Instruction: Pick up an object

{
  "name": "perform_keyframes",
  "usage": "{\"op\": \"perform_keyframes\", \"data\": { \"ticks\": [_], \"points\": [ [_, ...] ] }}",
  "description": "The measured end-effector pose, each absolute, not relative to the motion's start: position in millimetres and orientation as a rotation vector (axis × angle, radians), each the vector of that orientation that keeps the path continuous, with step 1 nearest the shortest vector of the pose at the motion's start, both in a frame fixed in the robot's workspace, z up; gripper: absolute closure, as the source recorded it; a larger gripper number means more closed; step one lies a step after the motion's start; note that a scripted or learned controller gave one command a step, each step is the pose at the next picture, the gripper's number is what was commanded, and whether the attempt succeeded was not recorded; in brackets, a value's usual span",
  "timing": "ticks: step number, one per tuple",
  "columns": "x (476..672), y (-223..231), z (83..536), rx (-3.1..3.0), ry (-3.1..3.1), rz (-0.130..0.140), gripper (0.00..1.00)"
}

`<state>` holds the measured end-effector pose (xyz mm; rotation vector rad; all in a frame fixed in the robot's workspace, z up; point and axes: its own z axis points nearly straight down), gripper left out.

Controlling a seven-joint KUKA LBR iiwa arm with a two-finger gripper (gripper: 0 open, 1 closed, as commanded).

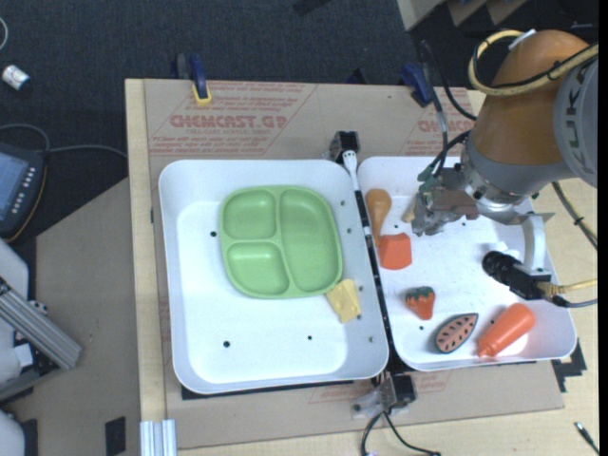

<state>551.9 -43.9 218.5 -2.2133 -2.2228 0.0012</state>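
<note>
We see the shallow white right bin with open floor along its far wall, its toys crowding the near edge. The grey hand hangs over the bin's left part; whether it is open or closed we cannot tell. The small orange block lies just beside it, toward the divider, beneath a tan pear-shaped toy.
</note>
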Motion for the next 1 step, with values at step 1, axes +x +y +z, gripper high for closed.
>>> {"op": "perform_keyframes", "data": {
  "ticks": [1],
  "points": [
    [567.8, -46.0, 224.0, -2.222, -2.224, -0.003, 1.00]
  ]
}}
